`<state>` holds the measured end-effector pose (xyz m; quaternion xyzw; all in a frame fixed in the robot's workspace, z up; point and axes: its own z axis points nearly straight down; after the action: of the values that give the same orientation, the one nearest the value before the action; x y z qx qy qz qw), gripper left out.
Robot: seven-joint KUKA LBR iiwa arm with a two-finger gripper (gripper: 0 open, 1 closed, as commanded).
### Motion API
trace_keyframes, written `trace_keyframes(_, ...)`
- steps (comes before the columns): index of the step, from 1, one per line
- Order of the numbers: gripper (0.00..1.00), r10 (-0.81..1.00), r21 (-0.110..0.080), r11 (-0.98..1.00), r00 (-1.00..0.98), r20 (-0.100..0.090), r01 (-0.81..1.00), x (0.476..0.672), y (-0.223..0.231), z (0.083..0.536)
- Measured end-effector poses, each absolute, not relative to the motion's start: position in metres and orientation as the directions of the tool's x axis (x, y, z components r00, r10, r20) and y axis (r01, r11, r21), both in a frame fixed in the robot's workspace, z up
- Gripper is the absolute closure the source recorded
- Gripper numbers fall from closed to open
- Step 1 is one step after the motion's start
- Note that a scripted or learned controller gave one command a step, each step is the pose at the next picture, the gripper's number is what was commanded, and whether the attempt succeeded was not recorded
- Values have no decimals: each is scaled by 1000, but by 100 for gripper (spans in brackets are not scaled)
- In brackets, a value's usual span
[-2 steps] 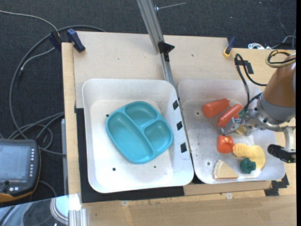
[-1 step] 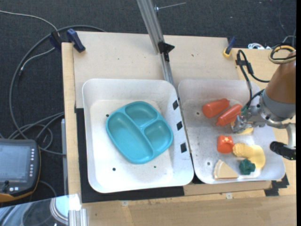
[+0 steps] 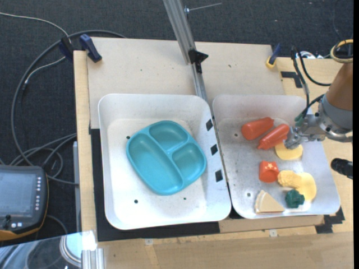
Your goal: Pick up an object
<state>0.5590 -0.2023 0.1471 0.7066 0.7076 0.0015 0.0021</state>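
Camera view looks down on a bench (image 3: 140,66) bearing two white bins. At 9 o'clock sits the left bin (image 3: 112,150), holding a blue divided plate (image 3: 165,157) that lies flat and slightly turned, clear of the walls; it looks like a place to set things down rather than a thing to grasp.

At 3 o'clock is the right bin (image 3: 235,150), where the pickable items crowd its right half, loosely scattered and mostly lying flat, as if dropped in. Two red-orange sausages (image 3: 258,128) lie touching at an angle near 1 o'clock of that bin. Below them are a yellow blob (image 3: 300,181), a pale wedge (image 3: 268,202), a pale yellow disc (image 3: 289,152), a red cube (image 3: 268,171) and a small green piece (image 3: 294,198) at 5 o'clock.

From 3 o'clock the arm (image 3: 339,102) reaches in, wrist angled down, with the gripper (image 3: 294,140) low over the disc's upper edge, just beside the lower sausage's end. Whether its fingers are apart or closed I cannot tell, and nothing is visibly held. My guess is that the disc or sausage is the target.
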Motion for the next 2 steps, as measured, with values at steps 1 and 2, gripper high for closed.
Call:
trace_keyframes(1, 100, 1000, 6, 0, 0, -1, 1000, 556, -212, 203)
trace_keyframes(2, 100, 1000, 5, 2, -2, -2, 1000, 558, -212, 222)
